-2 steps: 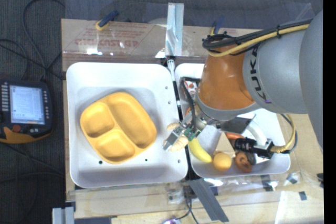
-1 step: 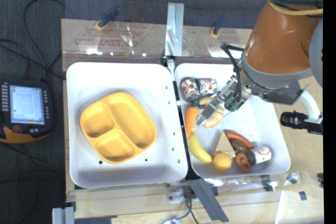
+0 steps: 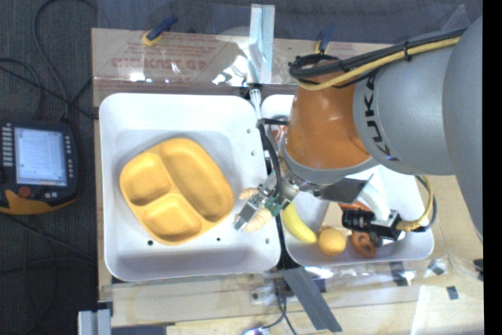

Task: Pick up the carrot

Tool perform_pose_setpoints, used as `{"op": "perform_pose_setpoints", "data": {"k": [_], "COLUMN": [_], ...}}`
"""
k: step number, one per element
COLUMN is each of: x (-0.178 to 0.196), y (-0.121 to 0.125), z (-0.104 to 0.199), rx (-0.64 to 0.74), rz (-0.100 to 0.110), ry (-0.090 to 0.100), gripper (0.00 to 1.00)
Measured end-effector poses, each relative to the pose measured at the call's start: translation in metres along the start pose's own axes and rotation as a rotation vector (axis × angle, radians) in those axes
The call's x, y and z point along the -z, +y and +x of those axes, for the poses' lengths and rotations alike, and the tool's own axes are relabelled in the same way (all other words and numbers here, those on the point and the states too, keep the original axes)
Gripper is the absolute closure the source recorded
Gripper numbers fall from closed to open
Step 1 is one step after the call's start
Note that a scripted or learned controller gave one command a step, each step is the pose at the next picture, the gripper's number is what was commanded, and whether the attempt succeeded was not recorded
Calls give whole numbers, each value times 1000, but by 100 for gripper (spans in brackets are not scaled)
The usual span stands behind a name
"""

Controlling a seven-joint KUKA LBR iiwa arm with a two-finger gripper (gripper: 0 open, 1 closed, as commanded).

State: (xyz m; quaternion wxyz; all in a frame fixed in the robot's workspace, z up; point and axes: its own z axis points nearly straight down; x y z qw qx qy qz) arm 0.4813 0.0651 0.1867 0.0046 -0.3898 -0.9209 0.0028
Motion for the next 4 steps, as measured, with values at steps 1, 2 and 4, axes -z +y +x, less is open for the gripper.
{"op": "perform_pose_setpoints", "data": {"k": [1,2,4], "x": [19,17,69], "y": [43,111,40], "z": [39,103,-16], "rx": [-146,-100,346], "rz": [-6,-5,-6], "ry": [-5,-5,-12], "gripper": [100,100,100]}}
